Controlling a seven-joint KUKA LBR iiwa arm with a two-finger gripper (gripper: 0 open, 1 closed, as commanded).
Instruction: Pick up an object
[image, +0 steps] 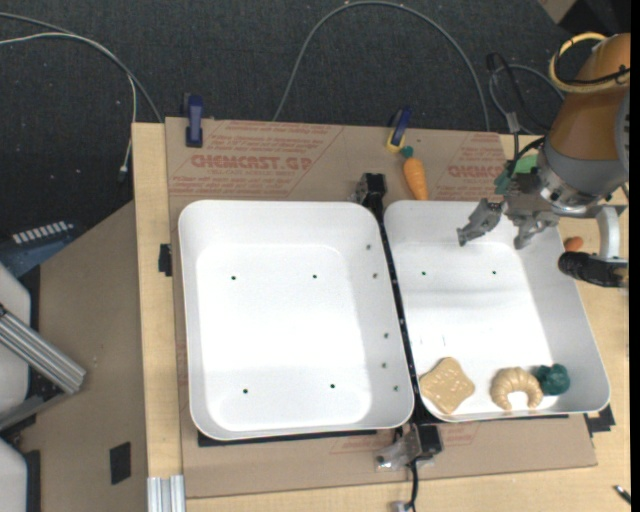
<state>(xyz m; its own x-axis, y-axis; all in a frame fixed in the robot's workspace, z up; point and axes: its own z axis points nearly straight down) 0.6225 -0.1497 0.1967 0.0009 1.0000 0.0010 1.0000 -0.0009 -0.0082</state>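
Note:
My gripper (497, 232) hangs over the far part of the right bin (480, 300), its two fingers spread apart with nothing between them. At the bin's near edge lie a tan cracker-like square (446, 385), a beige croissant (517, 388) and a small dark green piece (552, 378). All three are well apart from the gripper, toward the front. An orange carrot (414, 176) lies on the board beyond the bins, outside both.
The left bin (285, 320) sits beside the right one with a black clip (372, 187) at their far junction. Blue clamps (193, 120) hold the cardboard board at the back. A small orange piece (572, 243) lies right of the right bin.

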